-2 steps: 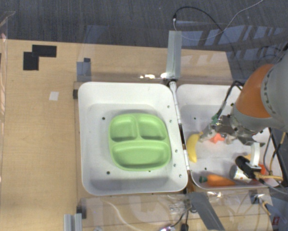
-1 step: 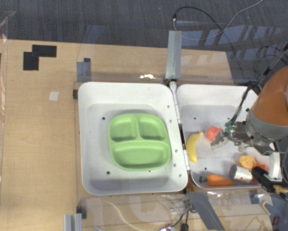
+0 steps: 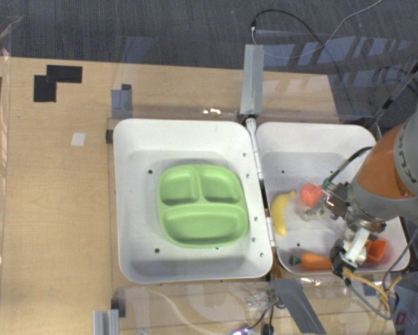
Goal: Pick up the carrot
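The carrot (image 3: 315, 261), orange with a small green top, lies along the front wall of the right bin (image 3: 292, 145). It points left to right. My gripper (image 3: 326, 204) hangs over the middle of that bin, just right of a red-pink toy (image 3: 310, 193). The gripper is above and behind the carrot, and nothing of the carrot is at its tip. The grey wrist with the orange band (image 3: 382, 173) reaches in from the right and hides part of the bin floor.
A yellow banana (image 3: 282, 212) lies left of the gripper near the wall between the bins. An orange-red block (image 3: 377, 250) sits at the front right corner, close to the carrot. The left bin (image 3: 135, 159) holds a green divided plate (image 3: 202, 205).
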Motion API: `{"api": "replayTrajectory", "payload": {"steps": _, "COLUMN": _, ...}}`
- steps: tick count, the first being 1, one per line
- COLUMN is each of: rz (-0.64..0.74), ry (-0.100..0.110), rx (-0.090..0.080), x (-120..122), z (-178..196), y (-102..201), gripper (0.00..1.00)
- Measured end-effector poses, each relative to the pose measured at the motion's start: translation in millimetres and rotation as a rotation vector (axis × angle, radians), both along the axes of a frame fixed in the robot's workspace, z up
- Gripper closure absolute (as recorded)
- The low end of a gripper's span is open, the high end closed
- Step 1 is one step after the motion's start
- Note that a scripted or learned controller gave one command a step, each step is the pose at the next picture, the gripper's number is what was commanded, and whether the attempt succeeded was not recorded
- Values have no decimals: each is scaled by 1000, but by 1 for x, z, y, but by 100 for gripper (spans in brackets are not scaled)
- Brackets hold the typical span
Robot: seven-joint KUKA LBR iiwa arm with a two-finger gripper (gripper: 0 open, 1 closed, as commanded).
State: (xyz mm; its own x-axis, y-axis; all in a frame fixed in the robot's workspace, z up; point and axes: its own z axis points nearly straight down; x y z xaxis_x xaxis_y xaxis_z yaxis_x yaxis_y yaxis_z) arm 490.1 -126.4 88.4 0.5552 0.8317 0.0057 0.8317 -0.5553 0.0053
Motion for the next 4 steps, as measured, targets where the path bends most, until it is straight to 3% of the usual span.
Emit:
{"api": "replayTrajectory", "payload": {"steps": 1, "rz": 248, "ry": 7, "rx": -4, "x": 75, "z": 63, "y": -39, "gripper": 0}}
{"api": "replayTrajectory", "payload": {"steps": 2, "rz": 350, "ry": 7, "rx": -4, "x": 38, "z": 112, "y": -70, "gripper": 0}}
{"api": "replayTrajectory", "payload": {"steps": 3, "rz": 72, "ry": 7, "rx": -1, "x": 29, "z": 10, "y": -71, "gripper": 0}}
{"api": "replayTrajectory", "payload": {"steps": 4, "rz": 175, "ry": 5, "rx": -4, "x": 46, "z": 2, "y": -68, "gripper": 0}}
